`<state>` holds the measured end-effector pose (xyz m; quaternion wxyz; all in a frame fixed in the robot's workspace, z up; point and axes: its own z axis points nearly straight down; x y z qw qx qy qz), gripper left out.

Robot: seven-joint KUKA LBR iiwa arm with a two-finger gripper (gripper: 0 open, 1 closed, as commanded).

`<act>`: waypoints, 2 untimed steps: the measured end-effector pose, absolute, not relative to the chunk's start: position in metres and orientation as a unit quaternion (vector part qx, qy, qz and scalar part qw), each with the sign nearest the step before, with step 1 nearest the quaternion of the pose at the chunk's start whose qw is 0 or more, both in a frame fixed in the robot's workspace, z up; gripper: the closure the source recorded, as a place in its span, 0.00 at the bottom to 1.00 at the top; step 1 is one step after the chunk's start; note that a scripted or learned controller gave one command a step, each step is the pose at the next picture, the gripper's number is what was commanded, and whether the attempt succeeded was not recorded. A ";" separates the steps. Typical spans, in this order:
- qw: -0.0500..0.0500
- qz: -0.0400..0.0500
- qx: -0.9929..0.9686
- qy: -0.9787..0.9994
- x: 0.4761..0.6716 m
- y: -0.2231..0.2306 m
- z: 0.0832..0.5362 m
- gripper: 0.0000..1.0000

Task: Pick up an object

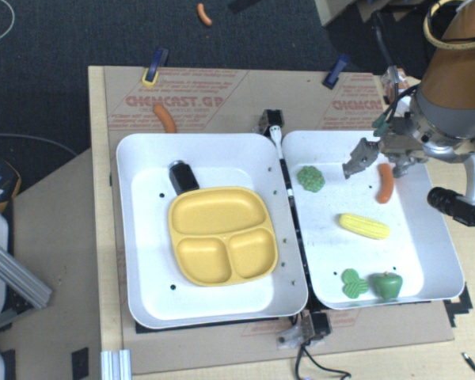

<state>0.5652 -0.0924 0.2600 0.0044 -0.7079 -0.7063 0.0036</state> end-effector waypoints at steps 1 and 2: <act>0.000 0.000 -0.707 -0.707 0.567 -0.092 0.266 0.00; 0.004 0.002 -0.707 -0.707 0.570 -0.093 0.202 0.00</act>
